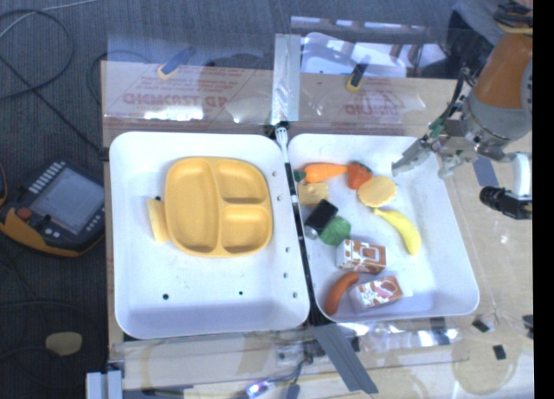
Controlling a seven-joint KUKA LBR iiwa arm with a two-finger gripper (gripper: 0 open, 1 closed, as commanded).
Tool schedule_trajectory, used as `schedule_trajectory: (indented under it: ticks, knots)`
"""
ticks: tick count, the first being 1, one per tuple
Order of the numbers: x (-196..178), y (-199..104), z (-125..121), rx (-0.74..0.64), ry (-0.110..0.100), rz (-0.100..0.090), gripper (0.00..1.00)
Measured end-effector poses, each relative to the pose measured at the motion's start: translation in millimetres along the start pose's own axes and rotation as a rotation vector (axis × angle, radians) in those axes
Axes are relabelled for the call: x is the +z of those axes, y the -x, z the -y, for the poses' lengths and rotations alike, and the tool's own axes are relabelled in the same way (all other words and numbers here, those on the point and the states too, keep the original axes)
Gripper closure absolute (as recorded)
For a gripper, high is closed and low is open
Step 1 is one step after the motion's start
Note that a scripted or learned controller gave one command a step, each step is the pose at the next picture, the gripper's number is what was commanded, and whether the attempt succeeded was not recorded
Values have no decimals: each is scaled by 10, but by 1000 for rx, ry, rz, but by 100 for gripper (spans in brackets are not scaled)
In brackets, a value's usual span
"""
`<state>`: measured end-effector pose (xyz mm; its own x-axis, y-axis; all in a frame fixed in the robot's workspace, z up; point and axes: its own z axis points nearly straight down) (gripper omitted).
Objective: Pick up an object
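The arm is reaching in from three o'clock and the gripper [426, 157] is hovering over the upper right corner of the right bin [450, 215], with nothing between its fingers; how far apart they stand, I cannot tell from this slant. The pickable things are all lying in that bin: a carrot [325, 170] at its eleven o'clock, a yellow round piece [377, 191] just at seven o'clock of the gripper, a banana [402, 228] near the centre, a black block [320, 214] touching a green piece [336, 230] at nine o'clock, and two small cartons [361, 255] with a sausage [338, 289] at six o'clock. The left bin [138, 241] is bearing a yellow divided tray [218, 205]. This looks like the approach step, no grasp made yet. The next move is probably calling for a short shift toward seven o'clock and a descent onto the round piece, keeping clear of the bin wall.
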<state>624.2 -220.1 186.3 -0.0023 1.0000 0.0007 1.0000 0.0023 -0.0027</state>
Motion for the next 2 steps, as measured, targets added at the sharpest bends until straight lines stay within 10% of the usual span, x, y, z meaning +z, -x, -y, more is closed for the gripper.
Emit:
schedule_trajectory:
  ticks: [1, 2]
  knots:
    - [367, 12, -357, 301, 6, 4, 0]
    - [404, -23, -319, 275, 19, 5, 0]
